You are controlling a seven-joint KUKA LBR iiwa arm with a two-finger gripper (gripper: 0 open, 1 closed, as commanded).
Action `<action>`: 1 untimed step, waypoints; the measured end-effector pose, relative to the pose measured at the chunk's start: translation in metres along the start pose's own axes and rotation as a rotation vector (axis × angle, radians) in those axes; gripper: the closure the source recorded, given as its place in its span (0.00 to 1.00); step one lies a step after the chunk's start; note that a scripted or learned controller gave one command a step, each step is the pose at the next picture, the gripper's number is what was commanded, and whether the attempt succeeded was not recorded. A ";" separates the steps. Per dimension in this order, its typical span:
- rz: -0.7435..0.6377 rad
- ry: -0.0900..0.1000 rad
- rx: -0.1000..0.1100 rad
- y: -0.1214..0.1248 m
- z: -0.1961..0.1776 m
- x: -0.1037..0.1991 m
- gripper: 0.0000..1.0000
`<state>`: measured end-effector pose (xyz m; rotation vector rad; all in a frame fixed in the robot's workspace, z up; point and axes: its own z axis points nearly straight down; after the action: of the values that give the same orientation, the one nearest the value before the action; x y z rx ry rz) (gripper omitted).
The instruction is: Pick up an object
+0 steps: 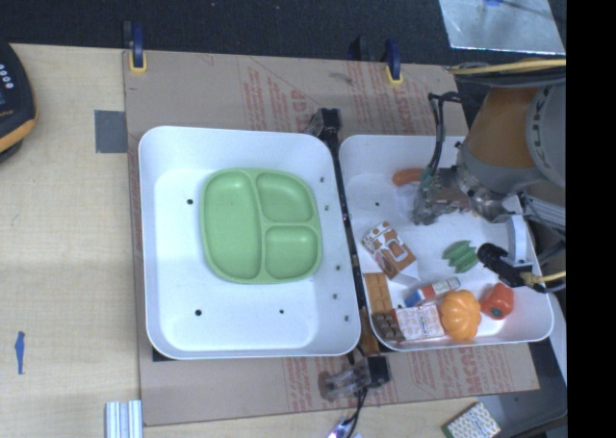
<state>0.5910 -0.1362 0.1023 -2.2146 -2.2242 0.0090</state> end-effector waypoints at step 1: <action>-0.001 0.000 0.000 0.000 0.000 0.000 0.00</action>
<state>0.5910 -0.1360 0.1020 -2.2139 -2.2252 0.0093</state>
